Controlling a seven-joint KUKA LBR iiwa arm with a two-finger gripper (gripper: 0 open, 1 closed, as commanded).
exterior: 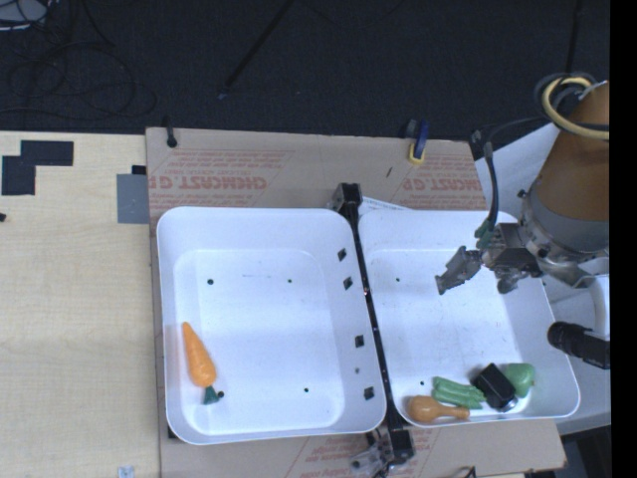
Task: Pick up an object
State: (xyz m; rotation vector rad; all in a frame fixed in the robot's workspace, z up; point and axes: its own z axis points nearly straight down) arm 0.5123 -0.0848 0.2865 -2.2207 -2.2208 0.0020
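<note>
Here, claw (482, 270): open, holding nothing, above the right bin (428, 267).
Toy carrot (198, 356): lying in the left bin (259, 237).

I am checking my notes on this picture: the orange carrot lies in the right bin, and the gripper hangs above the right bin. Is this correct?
One detail is wrong. The camera view shows the orange carrot in the left bin, near its left wall, not in the right bin. The rest stands: the gripper hangs above the right bin.
</note>
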